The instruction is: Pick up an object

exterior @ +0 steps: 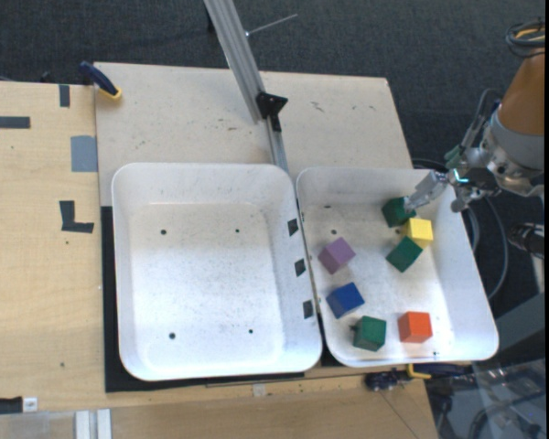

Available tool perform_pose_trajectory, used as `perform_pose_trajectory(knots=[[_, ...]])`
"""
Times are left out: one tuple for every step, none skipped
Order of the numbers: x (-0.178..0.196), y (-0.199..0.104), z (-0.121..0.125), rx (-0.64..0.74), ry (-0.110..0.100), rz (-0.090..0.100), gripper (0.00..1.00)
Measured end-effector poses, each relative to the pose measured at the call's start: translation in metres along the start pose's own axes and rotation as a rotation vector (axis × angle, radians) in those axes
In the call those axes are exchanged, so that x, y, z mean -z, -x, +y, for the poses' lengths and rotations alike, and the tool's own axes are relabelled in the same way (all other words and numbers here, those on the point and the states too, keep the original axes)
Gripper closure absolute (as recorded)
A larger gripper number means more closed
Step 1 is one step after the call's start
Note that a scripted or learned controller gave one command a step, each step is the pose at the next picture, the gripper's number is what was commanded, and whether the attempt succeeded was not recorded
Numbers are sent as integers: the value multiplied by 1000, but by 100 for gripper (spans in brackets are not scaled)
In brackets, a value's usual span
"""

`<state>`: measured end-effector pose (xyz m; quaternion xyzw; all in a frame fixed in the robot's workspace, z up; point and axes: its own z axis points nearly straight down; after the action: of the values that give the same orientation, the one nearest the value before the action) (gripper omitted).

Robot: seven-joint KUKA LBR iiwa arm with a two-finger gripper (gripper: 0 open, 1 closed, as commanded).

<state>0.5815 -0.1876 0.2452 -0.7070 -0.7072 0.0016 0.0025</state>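
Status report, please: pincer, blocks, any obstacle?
Pincer low over right bin, at green block; no grasp visible. Yellow block crowds that green one. Five other blocks lie loose.

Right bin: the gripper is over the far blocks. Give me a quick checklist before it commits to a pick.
1. Target in reach: gripper sits right by the far green block in the right bin. Ok.
2. Finger state: cannot tell.
3. Block between the fingers: none seen. Not ok.
4. Room around target: yellow block lies just beside it, and a second green block is close below. Not ok.
5. Easier picks available: purple block, blue block and orange block stand apart. Ok.
6. Bin wall clearance: target is near the far rim. Cannot tell.
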Motion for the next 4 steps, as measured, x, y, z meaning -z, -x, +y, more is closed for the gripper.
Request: perform_pose_trajectory(knots=[[3,0,1,1,5,-1,0],[-41,-1,0,1,0,-1,0],[-95,9,-1,0,-1,-1,0],[-126,11,3,0,18,-8,0]])
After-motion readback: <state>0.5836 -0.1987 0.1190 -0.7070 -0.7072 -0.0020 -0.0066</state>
